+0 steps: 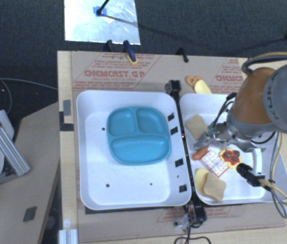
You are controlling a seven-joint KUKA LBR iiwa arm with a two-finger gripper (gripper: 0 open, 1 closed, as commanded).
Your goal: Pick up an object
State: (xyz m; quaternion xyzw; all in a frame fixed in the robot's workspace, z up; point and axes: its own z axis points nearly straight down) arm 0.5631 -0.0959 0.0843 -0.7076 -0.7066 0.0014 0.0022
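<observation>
The right bin (265, 189) holds several toy foods: a tan bread slice (195, 125), an orange sausage (200, 153), a checked cracker (212, 161), a red and yellow pizza piece (230, 156), a yellow piece (200, 176) and a brown toast (214, 187). My gripper (212, 136) reaches down into this bin from the right. It sits just above the sausage and beside the bread slice. I see nothing lifted off the bin floor.
The left bin (95, 187) carries a blue divided plate (137, 135). A yellow banana-like toy (203, 88) and an orange piece (191, 80) lie on the cardboard behind the right bin. A black divider (180, 136) runs between the bins. A cable (278, 189) trails at the right bin's front corner.
</observation>
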